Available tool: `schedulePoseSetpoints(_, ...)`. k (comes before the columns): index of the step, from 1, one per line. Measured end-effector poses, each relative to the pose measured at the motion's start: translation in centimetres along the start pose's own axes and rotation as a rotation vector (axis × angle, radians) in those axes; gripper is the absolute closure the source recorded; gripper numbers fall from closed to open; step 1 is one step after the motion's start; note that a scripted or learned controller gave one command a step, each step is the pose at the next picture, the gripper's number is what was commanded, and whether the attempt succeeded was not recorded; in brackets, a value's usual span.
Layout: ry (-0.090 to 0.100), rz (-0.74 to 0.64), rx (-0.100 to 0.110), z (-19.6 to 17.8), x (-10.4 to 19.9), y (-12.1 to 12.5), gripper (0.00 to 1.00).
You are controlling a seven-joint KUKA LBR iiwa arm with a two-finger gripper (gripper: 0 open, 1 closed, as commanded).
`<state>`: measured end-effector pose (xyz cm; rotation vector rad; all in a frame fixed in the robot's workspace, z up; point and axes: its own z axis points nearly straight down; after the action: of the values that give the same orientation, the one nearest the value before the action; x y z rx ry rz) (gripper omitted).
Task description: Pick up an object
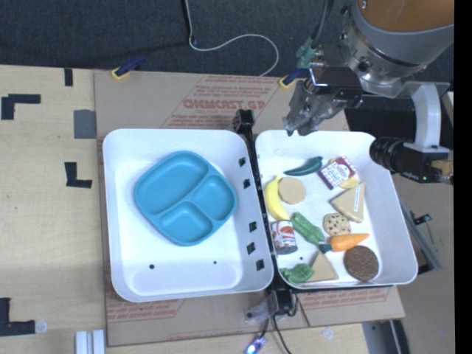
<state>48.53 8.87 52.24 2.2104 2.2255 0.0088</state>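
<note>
Round brown cookie (361,262) lies flat; metal tool (301,124) above, perhaps empty.

Red printed lettering runs across the cardboard sheet (214,105) under the bins, too blurred to read.

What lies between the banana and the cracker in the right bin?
In the camera view, the round tan cookie sits right beside the banana, then bare white bin floor up to the cracker.
</note>
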Motion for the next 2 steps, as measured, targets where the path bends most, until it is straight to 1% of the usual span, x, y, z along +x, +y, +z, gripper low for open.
schedulePoseSetpoints(1, -0.003, 0.003, 0.011, -1.1, 3.0, 0.0, 1.0)
schedulePoseSetpoints(2, -0.008, 0.01, 0.03, 14.0, 0.0, -0.4, 1.0)
